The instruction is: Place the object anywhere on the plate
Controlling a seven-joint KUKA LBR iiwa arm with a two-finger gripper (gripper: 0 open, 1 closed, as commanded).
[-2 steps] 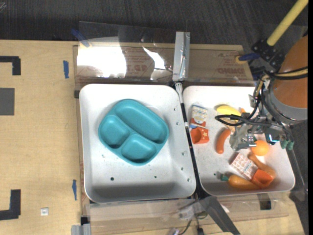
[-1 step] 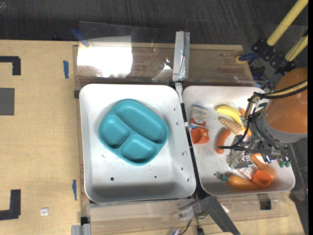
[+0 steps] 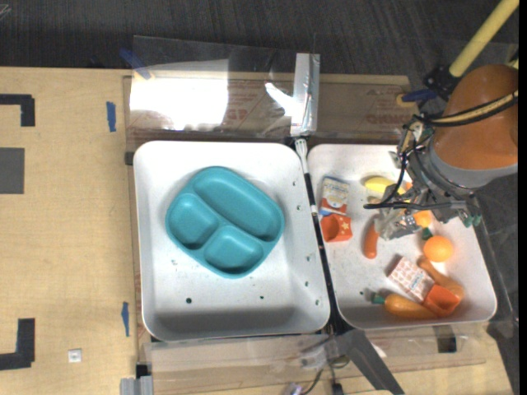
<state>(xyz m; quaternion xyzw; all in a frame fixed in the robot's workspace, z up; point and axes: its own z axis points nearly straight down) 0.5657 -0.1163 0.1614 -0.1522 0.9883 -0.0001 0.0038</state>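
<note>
Nothing lies yet on the teal three-compartment plastic plate (image 3: 224, 220) in the left bin, while the grey two-finger gripper (image 3: 403, 219) hangs over the right bin's far edge among toy foods, none visibly picked.

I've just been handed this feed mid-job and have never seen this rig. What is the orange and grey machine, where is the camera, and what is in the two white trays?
It is a single view from a camera fixed above the bench, looking down at a slant. The grey arm with the orange band is a robot arm reaching in from the right. Its gripper hangs over the right bin, among small toy foods: an orange ball, a carrot, a small red sausage, a yellow piece and a small carton. Whether it holds anything is hidden among the cables. The left bin holds the teal divided plate, where one object should go; nothing lies on the plate.
</note>
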